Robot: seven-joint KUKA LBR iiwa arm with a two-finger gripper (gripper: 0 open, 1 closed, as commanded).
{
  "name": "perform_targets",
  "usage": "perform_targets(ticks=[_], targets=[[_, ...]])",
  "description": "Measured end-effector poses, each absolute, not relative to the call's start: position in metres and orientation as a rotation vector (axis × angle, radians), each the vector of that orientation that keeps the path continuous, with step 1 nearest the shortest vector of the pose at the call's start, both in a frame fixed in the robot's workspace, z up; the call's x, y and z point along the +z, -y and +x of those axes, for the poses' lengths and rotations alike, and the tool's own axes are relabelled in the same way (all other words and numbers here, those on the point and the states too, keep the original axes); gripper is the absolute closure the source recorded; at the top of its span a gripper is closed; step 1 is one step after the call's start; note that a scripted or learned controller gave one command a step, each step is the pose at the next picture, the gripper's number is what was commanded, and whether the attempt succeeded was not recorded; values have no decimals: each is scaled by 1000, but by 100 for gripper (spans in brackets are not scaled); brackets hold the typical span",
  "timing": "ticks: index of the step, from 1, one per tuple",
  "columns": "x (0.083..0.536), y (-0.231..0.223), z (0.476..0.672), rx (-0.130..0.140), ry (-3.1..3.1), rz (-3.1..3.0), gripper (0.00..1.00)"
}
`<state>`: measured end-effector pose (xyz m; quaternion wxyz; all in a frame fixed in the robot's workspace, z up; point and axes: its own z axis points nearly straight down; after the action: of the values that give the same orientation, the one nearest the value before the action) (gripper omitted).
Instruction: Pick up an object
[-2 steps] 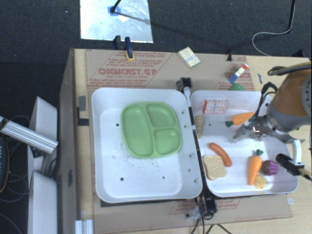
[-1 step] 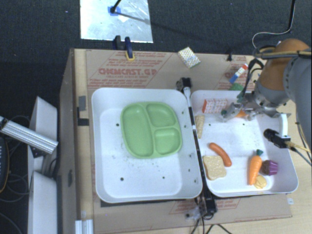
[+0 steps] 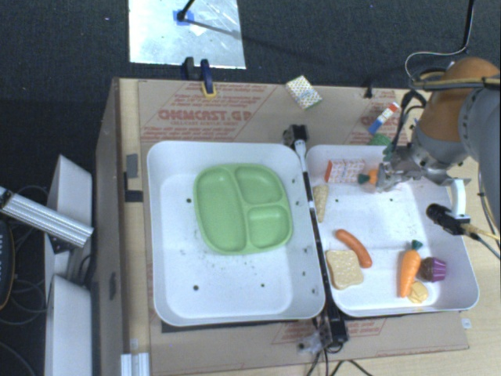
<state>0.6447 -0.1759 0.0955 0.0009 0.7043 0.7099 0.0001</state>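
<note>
My gripper (image 3: 388,175) hangs low over the back of the right bin (image 3: 391,219), reaching in from the right under the grey wrist. A small orange and green item (image 3: 366,178) lies just to its left, close against it. I cannot tell whether the two touch. A red and white box (image 3: 344,171) lies further left by the bin's back wall. Toward the front lie an orange sausage (image 3: 354,247), a bread slice (image 3: 344,268), a carrot (image 3: 408,272), a purple piece (image 3: 434,269) and a yellow piece (image 3: 419,292).
The left bin (image 3: 172,233) holds a green divided plate (image 3: 243,208). A pale bread-like piece (image 3: 319,202) leans at the right bin's left wall. A black-tipped part of the arm (image 3: 446,219) juts over the right rim. Small boxes (image 3: 304,92) (image 3: 383,119) lie on the cardboard behind the bins.
</note>
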Motion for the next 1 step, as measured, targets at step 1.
perform_targets(ticks=[1], targets=[[96,176,645,1,-2229,2210,0]])
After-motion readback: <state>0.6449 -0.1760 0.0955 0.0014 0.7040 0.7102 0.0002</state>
